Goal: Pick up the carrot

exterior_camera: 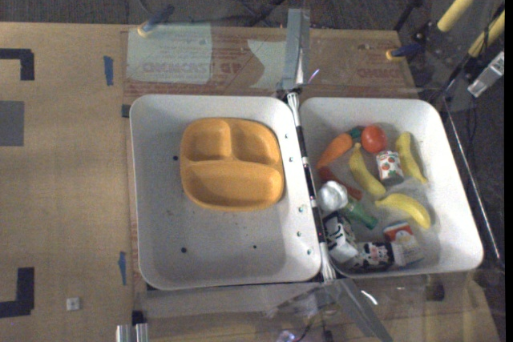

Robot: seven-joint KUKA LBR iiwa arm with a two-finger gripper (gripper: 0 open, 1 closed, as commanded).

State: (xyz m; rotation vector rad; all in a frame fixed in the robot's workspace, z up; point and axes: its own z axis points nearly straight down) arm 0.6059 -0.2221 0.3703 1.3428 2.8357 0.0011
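Note:
An orange carrot [335, 149] with a green top lies tilted in the upper left part of the right bin [461, 196]. Its green end points up-right toward a red tomato [373, 138]. A yellow banana [365, 173] lies just below and right of the carrot.
The left bin [152, 204] holds an orange divided plate [232, 162]. The right bin also holds two more bananas [410, 157] [406, 208], small cartons [389, 166] [403, 243], a silver can [332, 195], a green bottle [358, 213] and cow-patterned cartons [353, 246] along the front left. A metal divider [295, 52] stands behind the bins.

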